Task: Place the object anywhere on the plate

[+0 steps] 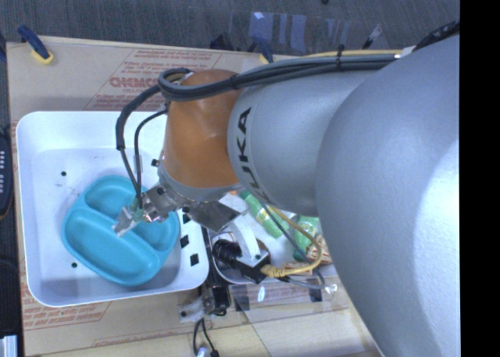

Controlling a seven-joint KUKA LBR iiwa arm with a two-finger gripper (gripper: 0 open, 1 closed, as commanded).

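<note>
A grey KUKA arm (pixel 375 160) with an orange band (pixel 199 133) above its wrist reaches in over the bench and covers most of the right bin. The left bin (pixel 35 152), shallow and white, holds a light blue divided plate (pixel 98 226) that lies toward the bin's near right corner, its rim close to the near wall. The gripper (pixel 127 221) hangs over the right part of the plate, its metal tips pointing down toward the plate's inner ridge. The tips are small and blurred, so whether they are spread, pressed together or pinching anything cannot be told. No object can be made out between them or on the plate's blue surface. Beside the arm, in the right bin (pixel 234 211), a green object (pixel 262 213) shows next to tangled cables. Brown cardboard (pixel 117 74) lies under the bins, with a blue and yellow clamp (pixel 35 44) at its far left corner.
</note>
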